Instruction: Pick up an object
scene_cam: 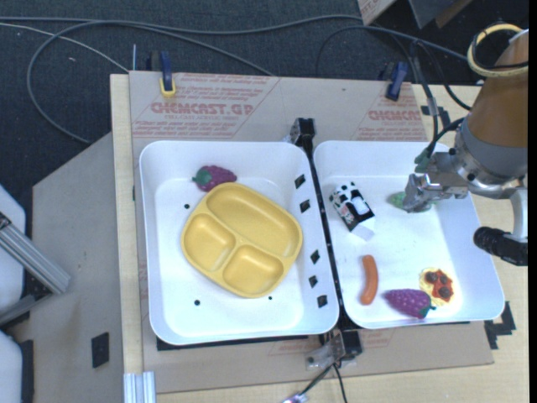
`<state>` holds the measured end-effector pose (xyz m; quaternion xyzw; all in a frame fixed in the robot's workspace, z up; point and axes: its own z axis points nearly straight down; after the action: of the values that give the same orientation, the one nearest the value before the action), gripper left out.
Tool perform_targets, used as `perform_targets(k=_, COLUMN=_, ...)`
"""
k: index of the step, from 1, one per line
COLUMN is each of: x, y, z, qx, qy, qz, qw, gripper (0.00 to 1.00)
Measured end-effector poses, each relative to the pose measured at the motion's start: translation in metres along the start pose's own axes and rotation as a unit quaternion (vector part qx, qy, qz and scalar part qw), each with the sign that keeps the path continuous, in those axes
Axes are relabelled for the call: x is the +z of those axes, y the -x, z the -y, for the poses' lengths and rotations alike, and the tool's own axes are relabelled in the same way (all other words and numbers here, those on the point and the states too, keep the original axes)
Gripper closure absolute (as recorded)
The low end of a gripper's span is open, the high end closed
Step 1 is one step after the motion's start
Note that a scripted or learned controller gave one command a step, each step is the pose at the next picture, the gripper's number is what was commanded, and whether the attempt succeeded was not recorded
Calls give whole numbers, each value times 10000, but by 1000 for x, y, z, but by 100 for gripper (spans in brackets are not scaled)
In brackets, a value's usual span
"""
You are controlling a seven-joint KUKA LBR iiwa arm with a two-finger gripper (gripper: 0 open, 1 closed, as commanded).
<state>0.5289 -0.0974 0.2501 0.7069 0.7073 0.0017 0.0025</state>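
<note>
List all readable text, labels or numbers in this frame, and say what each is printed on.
"CHEMCAST GP": red print on the board under the bins, behind the left bin.
Same red print behind the right bin: too blurred to read.
Smaller red lines beneath both: unreadable.
Black-and-white item in the right bin: no legible text.

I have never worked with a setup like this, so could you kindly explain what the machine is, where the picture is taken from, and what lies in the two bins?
This is one picture from a fixed camera above the bench, looking down at a slant. The grey machine with the orange band is a robot arm reaching in from the right; its hand sits low over the right bin, beside a small green item. Whether it grips anything cannot be told. That bin also has a black-and-white toy, an orange sausage, a purple grape bunch and a small pizza-like piece. The left bin holds a yellow divided plate and another purple grape bunch.
</note>
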Motion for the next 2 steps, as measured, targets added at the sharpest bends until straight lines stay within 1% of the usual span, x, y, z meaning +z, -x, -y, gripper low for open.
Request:
perform_targets(k=1, x=-33, y=0, z=-1, qx=-3, qy=-7, qz=-2, qw=10000, gripper=100)
perform_targets(k=2, x=-14, y=-56, z=4, qx=-17, qy=-47, qz=-17, qw=10000, gripper=100)
